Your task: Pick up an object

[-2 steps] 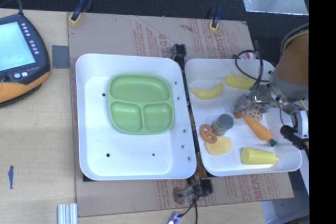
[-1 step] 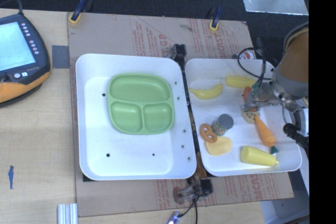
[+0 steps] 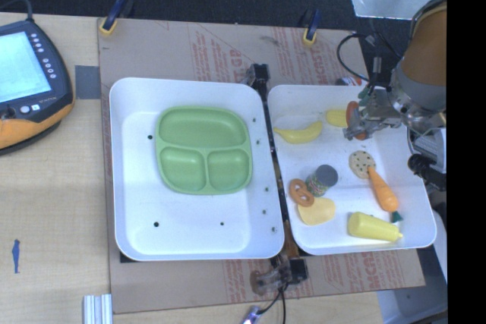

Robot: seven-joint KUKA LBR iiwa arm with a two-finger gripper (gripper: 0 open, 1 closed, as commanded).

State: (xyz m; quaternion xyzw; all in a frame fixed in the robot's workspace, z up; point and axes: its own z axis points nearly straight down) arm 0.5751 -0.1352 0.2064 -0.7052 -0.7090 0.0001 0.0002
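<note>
My gripper (image 3: pixel 361 125) hangs low over the far part of the right bin (image 3: pixel 416 239). A small red-orange piece (image 3: pixel 351 113) and a yellow lump (image 3: pixel 336 117) lie right at its left side; I cannot tell whether it touches them. A yellow banana (image 3: pixel 298 133) lies further left. Nearer the front are a speckled tan disc (image 3: pixel 362 161), an orange carrot (image 3: pixel 383 192), a grey puck (image 3: pixel 325 176), an orange ring (image 3: pixel 301 192), a pale yellow slab (image 3: pixel 316 212) and a yellow wedge (image 3: pixel 373 228).
The left bin (image 3: pixel 129 231) holds a green divided plate (image 3: pixel 203 149). A teach pendant (image 3: pixel 30 83) lies on the bench at far left. Blue-and-yellow clamps (image 3: pixel 112 16) (image 3: pixel 309 24) pin the cardboard at the back. Cables loop behind the arm's wrist (image 3: pixel 425 64).
</note>
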